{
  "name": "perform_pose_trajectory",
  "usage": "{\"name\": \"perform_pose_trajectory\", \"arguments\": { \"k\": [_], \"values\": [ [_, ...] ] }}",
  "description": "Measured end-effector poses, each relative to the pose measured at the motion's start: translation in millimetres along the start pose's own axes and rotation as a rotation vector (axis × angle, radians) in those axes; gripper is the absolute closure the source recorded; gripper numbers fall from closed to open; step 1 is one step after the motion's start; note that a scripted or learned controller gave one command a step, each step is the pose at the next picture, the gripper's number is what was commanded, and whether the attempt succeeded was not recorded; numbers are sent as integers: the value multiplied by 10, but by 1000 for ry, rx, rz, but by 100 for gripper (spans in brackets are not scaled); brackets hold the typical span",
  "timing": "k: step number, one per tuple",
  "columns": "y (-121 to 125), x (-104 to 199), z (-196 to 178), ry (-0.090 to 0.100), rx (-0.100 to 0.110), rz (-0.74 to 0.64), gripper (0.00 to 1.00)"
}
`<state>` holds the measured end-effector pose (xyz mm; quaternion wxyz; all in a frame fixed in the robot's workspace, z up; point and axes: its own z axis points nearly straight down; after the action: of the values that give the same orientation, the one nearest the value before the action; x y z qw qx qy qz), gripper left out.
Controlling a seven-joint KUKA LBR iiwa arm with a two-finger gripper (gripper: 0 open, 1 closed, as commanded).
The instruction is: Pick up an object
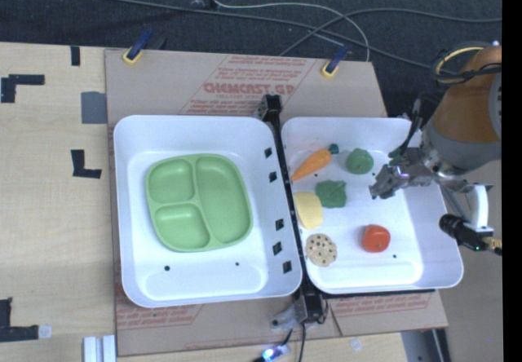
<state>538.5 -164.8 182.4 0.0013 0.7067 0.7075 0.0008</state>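
Note:
The right white bin point(408, 271) holds several toy foods: an orange carrot point(312, 163), a round green piece point(359, 161), a dark green leafy piece point(331, 193), a yellow block point(308, 209), a cookie point(321, 249) and a red tomato point(375, 238). My gripper point(387, 184) hangs over the right part of this bin, to the right of the leafy piece and below the round green piece. Its dark fingers point left and down, and nothing shows between them.
The left white bin point(130, 148) holds a light green divided plate point(198, 201). A black clip divider point(277, 181) joins the two bins. Yellow clamps point(137, 46) hold the cardboard at the back. The arm's grey body point(465, 120) reaches in from the right.

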Motion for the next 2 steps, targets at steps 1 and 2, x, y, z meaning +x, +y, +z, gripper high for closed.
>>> {"name": "perform_pose_trajectory", "arguments": {
  "k": [1,2],
  "values": [
    [8,4,-311,1,1,0,100],
    [-8,498,-410,2,3,-5,100]
  ]
}}
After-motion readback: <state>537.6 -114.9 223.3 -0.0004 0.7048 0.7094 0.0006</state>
